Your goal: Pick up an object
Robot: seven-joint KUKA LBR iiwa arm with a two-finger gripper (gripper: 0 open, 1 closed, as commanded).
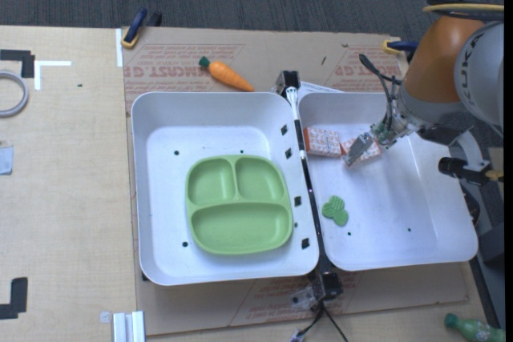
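Nearest the camera, at the bench's front edge, a green plastic bottle (471, 325) lies on its side beside the right white bin (417, 240). Up in that bin's far half, the two-finger gripper (362, 148) hangs low over a small red-and-white packet (362, 151), its tips at the packet's top; whether the fingers are apart or closed on it I cannot tell. The grey arm with the orange band (445, 60) reaches in from the right above it. Just left of the packet, touching or nearly so, lies a red-and-white patterned carton (323, 141), close to the bin's left wall. Nearer the front, a small green leaf-shaped toy (336, 211) rests on the bin floor, well apart from the gripper. Across the divider, the left white bin (160, 172) holds a light green three-compartment plate (238, 204), lying flat. Beyond the bins, an orange toy carrot (227, 74) lies on the cardboard.
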